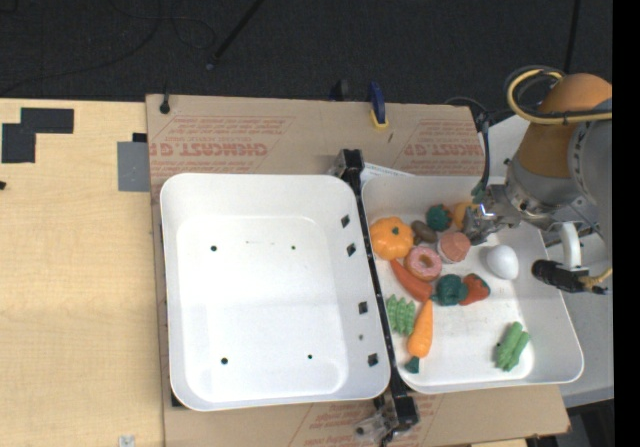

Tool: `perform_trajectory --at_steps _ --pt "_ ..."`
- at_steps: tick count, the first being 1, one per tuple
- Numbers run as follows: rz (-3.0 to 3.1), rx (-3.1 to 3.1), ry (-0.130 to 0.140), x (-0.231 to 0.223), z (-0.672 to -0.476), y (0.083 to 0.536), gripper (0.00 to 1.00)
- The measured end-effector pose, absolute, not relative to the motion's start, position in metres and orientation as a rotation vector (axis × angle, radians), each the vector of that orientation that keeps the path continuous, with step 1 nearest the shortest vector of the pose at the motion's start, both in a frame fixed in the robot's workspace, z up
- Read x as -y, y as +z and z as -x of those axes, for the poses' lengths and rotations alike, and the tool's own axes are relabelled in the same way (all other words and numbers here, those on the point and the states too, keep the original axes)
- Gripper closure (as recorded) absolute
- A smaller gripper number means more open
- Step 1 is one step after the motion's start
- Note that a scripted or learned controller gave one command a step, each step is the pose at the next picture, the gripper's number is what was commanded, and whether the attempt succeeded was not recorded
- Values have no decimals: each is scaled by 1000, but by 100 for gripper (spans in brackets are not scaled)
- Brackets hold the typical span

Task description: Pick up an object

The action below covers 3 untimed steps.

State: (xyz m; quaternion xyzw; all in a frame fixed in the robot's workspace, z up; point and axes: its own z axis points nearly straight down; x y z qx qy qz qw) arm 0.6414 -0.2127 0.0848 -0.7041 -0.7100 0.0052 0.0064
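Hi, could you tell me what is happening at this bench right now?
A grey KUKA arm with an orange band reaches in from the right, its gripper low over the right bin, near the upper part of a pile of toy food. Close by lie a white egg, a pink donut and an orange pumpkin. Nothing is visibly held. The left bin sits alongside.

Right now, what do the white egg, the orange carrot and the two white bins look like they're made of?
The white egg looks like smooth, glossy plastic: it carries a bright highlight. The orange carrot seems moulded toy plastic, evenly coloured with a slight sheen, though rubber is possible. The two shallow white bins appear to be thin formed plastic, with rounded corners and a soft sheen.
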Motion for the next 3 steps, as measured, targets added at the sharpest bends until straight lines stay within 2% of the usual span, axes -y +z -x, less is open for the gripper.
perform_trajectory --at_steps 1,2,3 --pt "2227 2220 -1 216 -626 177 100" --pt "2229 2232 -7 215 -646 424 100" --pt "2216 2219 6 209 -644 405 100"
